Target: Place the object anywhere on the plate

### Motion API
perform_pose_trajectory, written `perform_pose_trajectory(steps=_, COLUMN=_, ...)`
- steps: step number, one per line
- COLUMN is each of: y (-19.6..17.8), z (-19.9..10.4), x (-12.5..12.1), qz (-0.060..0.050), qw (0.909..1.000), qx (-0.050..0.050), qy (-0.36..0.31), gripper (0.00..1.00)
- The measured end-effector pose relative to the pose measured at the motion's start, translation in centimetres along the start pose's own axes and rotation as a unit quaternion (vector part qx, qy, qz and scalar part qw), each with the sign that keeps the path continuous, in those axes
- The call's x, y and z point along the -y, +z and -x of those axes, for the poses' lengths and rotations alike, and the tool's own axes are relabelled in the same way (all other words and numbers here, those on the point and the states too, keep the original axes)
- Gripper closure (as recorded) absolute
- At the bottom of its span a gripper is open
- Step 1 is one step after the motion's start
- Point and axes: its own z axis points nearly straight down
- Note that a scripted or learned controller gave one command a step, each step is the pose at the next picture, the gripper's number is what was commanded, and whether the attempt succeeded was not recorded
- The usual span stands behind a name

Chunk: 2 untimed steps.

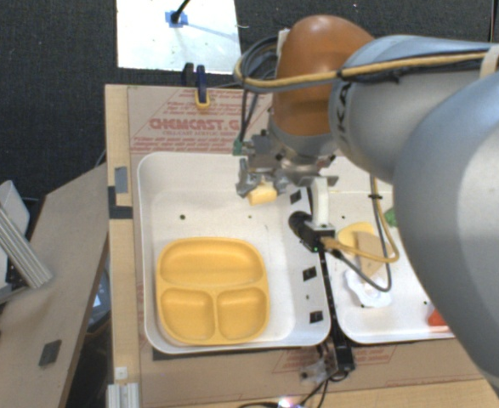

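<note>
Grey arm [436, 100] reaches in from right; claw [262, 189] points down.

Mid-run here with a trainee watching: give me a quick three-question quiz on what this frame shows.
1. True or false: the yellow plate lies in the left bin.
2. The small yellow object is: A) on the plate, B) up at the gripper, above the left bin's far half, C) in the right bin.
3. How many compartments does the plate have?

Key: 1 true; 2 B, with the plate nearer the camera than the object; 3 three, one long and two smaller.
</note>
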Motion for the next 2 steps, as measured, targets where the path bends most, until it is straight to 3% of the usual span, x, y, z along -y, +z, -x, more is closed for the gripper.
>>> perform_pose_trajectory(steps=1, y=0.28, z=0.69, x=0.92, qz=0.0, qw=1.0, qx=0.001, qy=0.003, gripper=1.0)
perform_pose_trajectory(steps=2, y=0.25, z=0.66, x=0.88, qz=0.0, qw=1.0, qx=0.0, qy=0.003, gripper=0.0)
